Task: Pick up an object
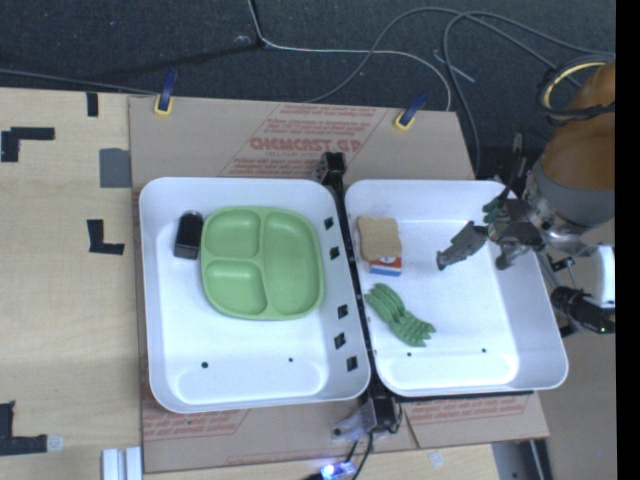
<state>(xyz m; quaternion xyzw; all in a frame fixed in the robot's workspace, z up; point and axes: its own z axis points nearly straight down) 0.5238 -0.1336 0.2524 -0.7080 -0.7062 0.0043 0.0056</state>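
In the right bin (520, 363) a tan block with a red and blue edge (380, 240) lies near the left wall. A green pea pod (400, 315) lies just in front of it. My gripper (481, 252) hangs over the right half of this bin, to the right of the tan block and apart from it. Its two dark fingers are spread open with nothing between them. In the left bin (240, 383) sits a green divided plate (264, 264), with a small black object (188, 235) at its left side.
A black divider with clips (345, 268) runs between the two bins. Both bins rest on a cardboard sheet (300, 133) on the wooden bench. Cables (420, 48) trail across the dark floor at the back. The arm's grey body (575, 183) stands at the right bin's right edge.
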